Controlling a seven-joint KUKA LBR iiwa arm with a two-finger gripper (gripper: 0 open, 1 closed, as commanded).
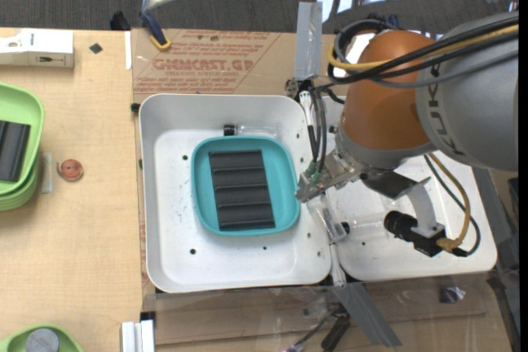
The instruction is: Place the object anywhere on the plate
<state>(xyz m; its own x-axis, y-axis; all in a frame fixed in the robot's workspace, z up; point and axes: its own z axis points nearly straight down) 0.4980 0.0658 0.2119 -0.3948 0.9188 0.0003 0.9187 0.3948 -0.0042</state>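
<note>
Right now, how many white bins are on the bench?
2. The left white bin holds the teal plate with a dark ribbed object on it; the right white bin lies mostly beneath the arm, so its contents may be hidden.

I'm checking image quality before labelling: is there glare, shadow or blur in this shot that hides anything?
In the camera view, the teal plate and the dark ridged object on it are sharp and evenly lit; glare shows on clear panels behind the left bin; the arm's orange band looms large and soft, covering much of the right bin; the claw is too cluttered to read.
</note>
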